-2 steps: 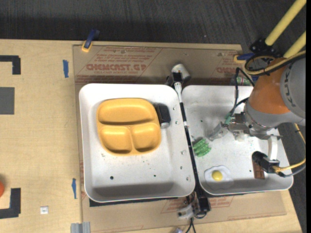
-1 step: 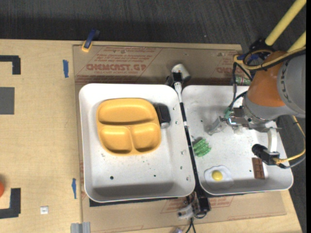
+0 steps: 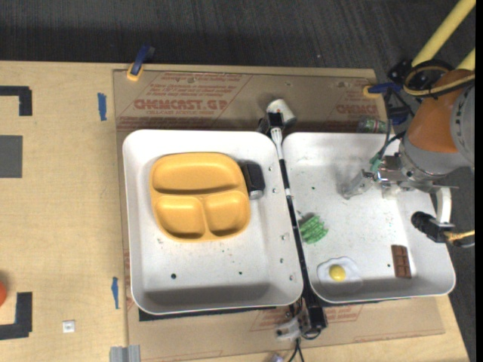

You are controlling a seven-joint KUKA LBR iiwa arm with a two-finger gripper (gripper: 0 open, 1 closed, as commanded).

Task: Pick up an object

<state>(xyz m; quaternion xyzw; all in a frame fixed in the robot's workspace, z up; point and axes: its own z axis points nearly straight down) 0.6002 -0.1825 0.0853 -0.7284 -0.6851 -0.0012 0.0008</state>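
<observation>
Grey blur at the arm (image 3: 434, 127) tip, low over bare floor of the right bin (image 3: 450, 280); cannot tell whether clenched or released. Nearest candidate: green leaf (image 3: 312, 228), down-left of the tip; fried egg (image 3: 336, 271) and brown bar (image 3: 401, 261) below, lying well apart, probably for easy single grabs

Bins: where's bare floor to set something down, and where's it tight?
Left bin: bare strip along the near edge, below the yellow divided tray; the tray and the dark object beside it crowd the far half. Right bin: open middle between the green piece, fried egg and brown block. Tight at its far right, under the arm.
</observation>
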